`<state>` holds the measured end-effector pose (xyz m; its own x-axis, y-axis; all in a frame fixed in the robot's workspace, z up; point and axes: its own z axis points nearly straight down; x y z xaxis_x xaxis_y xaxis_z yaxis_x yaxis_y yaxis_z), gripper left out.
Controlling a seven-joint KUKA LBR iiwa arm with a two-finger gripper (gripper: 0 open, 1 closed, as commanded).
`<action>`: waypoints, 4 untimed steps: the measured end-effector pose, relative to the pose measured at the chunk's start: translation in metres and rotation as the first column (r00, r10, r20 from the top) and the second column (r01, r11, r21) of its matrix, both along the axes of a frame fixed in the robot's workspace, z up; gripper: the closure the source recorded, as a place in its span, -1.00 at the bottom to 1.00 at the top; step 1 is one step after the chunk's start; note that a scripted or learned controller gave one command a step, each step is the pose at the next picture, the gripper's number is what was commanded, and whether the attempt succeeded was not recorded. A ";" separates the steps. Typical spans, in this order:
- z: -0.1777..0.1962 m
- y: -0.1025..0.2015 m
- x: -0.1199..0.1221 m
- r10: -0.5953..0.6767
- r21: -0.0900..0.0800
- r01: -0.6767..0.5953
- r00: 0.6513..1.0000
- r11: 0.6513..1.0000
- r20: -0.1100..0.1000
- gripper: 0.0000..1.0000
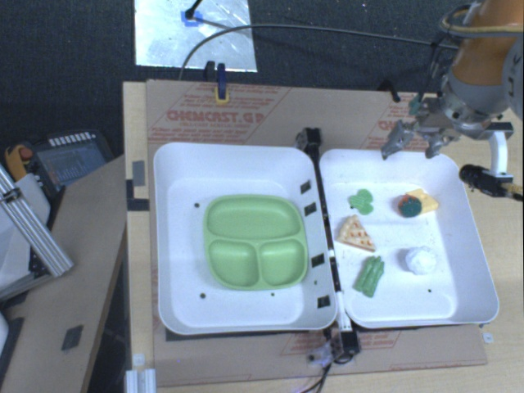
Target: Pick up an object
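- Red print "CHEMCAST G P" on brown board [246, 109] under bins, upside down, behind left bin [176, 219].
- More red print on same board behind right bin [471, 228] and along front edge, too small to read.

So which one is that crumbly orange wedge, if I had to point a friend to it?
Start at the right-hand white bin, the one without the green divided tray. Along its left side, near the divider, lie three things in a column: a green leafy piece on top, the tan-orange triangular wedge in the middle, a long green piece below. It is the only triangle and the only non-green item there.
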<state>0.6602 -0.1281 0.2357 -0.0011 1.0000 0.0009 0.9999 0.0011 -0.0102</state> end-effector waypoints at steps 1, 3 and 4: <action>0.008 0.000 0.002 0.002 -0.001 -0.002 1.000 1.000 0.012 -1.00; -0.100 0.009 0.008 0.005 -0.001 -0.005 1.000 1.000 0.009 -1.00; -0.152 0.010 0.007 0.006 -0.001 -0.006 1.000 1.000 0.009 -1.00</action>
